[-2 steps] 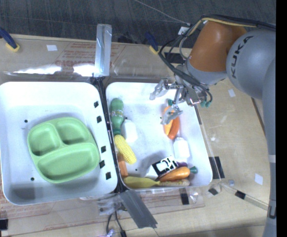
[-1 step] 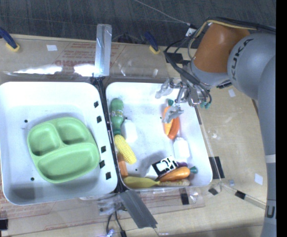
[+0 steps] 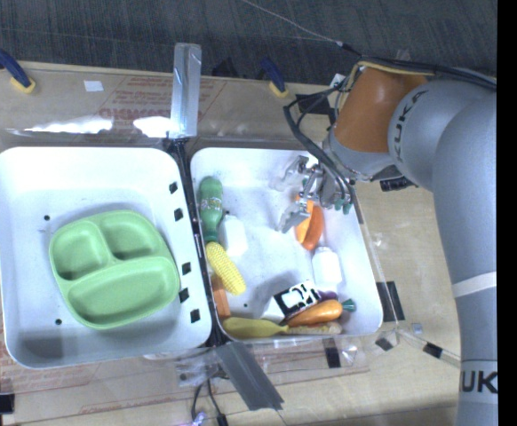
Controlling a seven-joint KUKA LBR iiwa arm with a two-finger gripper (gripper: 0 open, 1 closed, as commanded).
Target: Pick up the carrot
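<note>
Gripper (image 3: 305,204) over one carrot (image 3: 311,226), two bins (image 3: 27,171), one green tray (image 3: 115,267)

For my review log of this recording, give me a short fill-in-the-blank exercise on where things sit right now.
1. The green divided plate lies in the ____ bin.
2. The hand is over the ____ bin.
3. The corn cob is ____ in colour.
4. The orange piece lies just below the ____.

Missing words: left; right; yellow; hand
</note>
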